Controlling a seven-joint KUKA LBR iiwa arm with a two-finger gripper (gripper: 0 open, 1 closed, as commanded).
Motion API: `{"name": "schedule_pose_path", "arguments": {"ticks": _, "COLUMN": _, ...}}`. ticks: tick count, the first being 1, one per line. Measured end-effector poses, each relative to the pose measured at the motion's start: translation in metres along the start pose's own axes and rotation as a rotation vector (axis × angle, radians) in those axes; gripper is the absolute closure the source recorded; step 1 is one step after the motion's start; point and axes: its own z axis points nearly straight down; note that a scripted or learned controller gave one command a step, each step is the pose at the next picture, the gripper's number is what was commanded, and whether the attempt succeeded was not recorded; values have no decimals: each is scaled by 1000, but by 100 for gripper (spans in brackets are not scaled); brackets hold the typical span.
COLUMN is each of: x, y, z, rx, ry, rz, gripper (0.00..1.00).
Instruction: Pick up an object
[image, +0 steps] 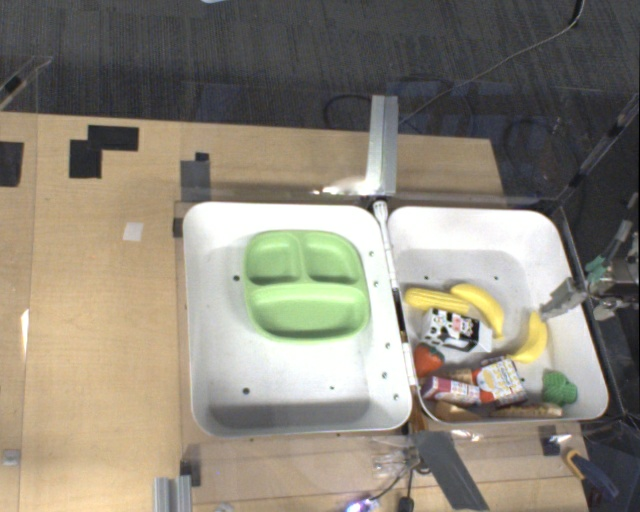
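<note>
The bench (100, 300) carries two white bins side by side. The left bin (210, 330) holds one green divided plate (305, 283), lying flat near its centre. The right bin (470, 240) holds a cluster of small goods along its near edge; its far half is bare. My gripper (562, 298) sits at the right edge of the right bin, above the floor and holding nothing; whether it is spread or closed cannot be determined at this angle. The nearest candidate is the curved banana (535, 338), just beside me toward the near-right corner. A second banana (480, 303) arches toward the bin's middle, next to a small black-and-white box (450, 328). A flat packet (497, 378), a green lump (560, 388) and a red item (428, 360) lie along the near edge. Judgement: the curved banana is light, firm and smooth-skinned, and it bruises under excess force. Grip across its thick midsection, not the tapered ends, with moderate pressure.
</note>
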Motion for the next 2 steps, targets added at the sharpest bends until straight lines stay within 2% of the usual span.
{"name": "schedule_pose_path", "arguments": {"ticks": 1, "x": 34, "y": 49, "z": 83, "rx": 1, "ry": 1, "rz": 21, "gripper": 0}}
{"name": "schedule_pose_path", "arguments": {"ticks": 2, "x": 29, "y": 100, "z": 150, "rx": -3, "ry": 0, "rz": 61, "gripper": 0}}
